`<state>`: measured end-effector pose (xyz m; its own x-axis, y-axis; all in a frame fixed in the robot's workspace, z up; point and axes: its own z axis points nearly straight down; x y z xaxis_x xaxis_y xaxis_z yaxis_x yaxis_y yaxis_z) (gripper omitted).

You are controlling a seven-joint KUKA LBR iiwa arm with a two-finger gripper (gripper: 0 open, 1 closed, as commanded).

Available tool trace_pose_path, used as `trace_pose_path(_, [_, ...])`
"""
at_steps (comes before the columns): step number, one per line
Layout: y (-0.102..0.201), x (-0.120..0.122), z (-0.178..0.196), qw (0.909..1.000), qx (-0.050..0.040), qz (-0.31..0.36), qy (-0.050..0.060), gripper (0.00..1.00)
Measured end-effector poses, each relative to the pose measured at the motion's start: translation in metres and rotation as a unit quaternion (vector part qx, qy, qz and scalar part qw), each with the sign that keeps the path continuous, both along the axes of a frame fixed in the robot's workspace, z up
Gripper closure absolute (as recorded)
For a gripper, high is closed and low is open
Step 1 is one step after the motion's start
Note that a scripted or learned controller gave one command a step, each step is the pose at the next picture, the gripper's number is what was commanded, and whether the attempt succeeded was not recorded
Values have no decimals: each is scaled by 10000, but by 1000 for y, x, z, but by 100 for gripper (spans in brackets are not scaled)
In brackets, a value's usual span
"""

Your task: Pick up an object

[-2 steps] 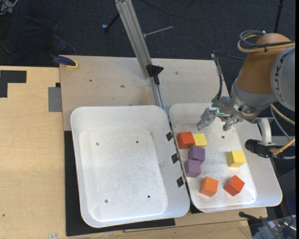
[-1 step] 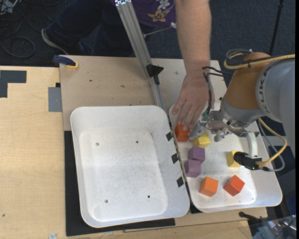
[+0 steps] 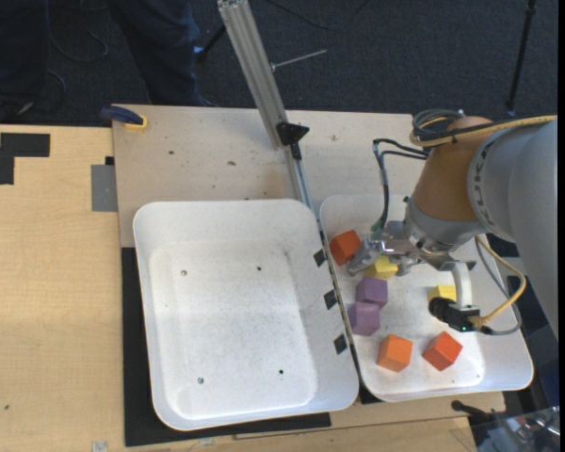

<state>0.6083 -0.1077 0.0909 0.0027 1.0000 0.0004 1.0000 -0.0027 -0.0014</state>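
A small yellow block (image 3: 386,268) is lying in the upper left part of the right-hand shallow white bin (image 3: 508,370). The gripper (image 3: 380,250) is hanging directly over it, so low that its metal is covering part of the block. From where I am standing I cannot tell how far the gripper is open, nor whether it is actually gripping the block.

Just to the left of the gripper, an orange cube (image 3: 346,247) is sitting close to the bin's left wall. Below the yellow block, two purple cubes (image 3: 372,292) are lying one under the other, seemingly touching. Nearer the front rim, a second orange cube (image 3: 394,352) and a red-orange cube (image 3: 442,350) are resting side by side with a gap between them.

The grey arm with its orange band (image 3: 447,182) is reaching in from the right and bending down over the bin.

The left-hand shallow white bin (image 3: 169,252) is sitting right alongside, with small black clips (image 3: 330,299) showing along the seam between the two. Both bins are resting on a pale wooden table (image 3: 198,153). A long aluminium rail (image 3: 254,55) is slanting up from the table's far side, and a small blue and yellow object (image 3: 122,116) is lying at its far left corner.
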Motion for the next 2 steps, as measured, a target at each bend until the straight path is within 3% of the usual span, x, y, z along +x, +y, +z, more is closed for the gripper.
trace_pose_path(1, [-1,0,10,10000,5,-38,5,100])
trace_pose_path(2, [-7,-4,71,10000,-4,-38,-18,100])
